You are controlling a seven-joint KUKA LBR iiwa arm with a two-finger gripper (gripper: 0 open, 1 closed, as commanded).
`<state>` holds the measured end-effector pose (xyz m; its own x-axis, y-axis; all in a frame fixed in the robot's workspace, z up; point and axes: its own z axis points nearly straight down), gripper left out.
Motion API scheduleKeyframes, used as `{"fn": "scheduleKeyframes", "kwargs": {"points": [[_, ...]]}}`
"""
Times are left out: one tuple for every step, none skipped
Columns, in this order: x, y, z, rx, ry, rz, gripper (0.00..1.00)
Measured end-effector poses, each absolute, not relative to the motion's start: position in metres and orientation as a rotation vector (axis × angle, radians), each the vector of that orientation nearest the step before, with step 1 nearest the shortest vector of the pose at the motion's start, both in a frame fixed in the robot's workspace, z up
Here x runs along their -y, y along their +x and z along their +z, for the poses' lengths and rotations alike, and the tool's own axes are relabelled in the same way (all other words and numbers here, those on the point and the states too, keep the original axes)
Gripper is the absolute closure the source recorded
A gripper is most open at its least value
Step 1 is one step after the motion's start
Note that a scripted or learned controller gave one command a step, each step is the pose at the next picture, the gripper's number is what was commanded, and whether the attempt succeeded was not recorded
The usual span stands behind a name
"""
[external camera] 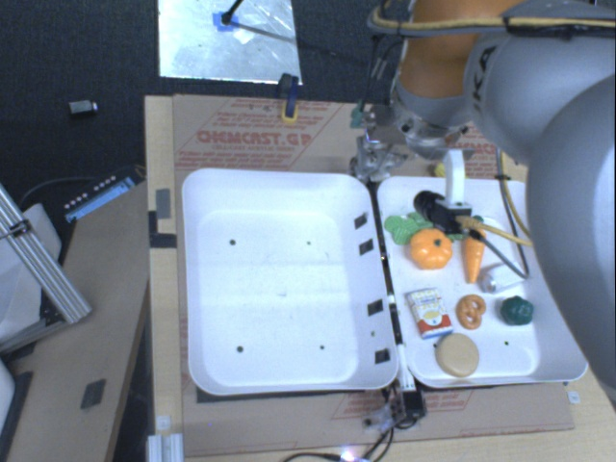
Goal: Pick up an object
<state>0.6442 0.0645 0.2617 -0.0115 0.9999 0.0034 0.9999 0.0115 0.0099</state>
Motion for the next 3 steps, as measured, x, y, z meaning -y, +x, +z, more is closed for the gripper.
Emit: {"fn": "scheduleKeyframes", "kwargs": {"points": [[-0.138,0.639,0.306,-2.232,2.208,0.012,1.0],[-0.205,0.627,0.367,-2.233,2.207,0.015,1.0],[-0.236,0.67,0.361,-2.228,2.211,0.008,1.0]]}}
